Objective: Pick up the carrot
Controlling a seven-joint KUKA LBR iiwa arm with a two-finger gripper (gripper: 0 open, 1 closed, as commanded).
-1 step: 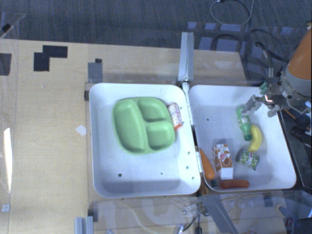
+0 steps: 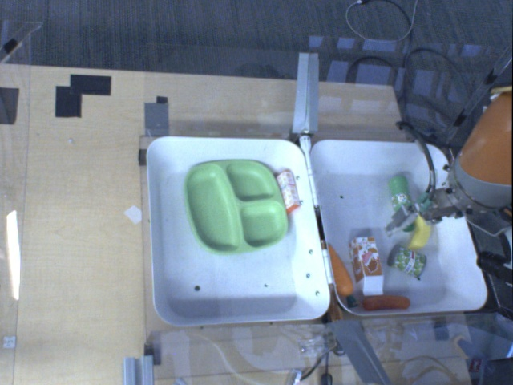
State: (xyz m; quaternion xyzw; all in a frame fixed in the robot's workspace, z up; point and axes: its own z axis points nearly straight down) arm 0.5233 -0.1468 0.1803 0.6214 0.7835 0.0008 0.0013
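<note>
The carrot (image 2: pixel 341 273) is orange and lies along the left wall of the right bin (image 2: pixel 449 295), near the front, beside a small juice carton (image 2: pixel 367 265). My gripper (image 2: pixel 414 217) hangs over the middle right of that bin, well to the right of and behind the carrot. It is open, just above a yellow piece (image 2: pixel 421 234), with nothing held between its fingers. The arm's orange band (image 2: pixel 487 147) shows at the right edge.
The right bin also holds a red sausage (image 2: pixel 385 302) at the front, a green bottle (image 2: pixel 398 188) and a green packet (image 2: pixel 408 261). In the left bin (image 2: pixel 172 295) a green divided plate (image 2: pixel 236 205) lies with a small packet (image 2: pixel 287 191) at its right.
</note>
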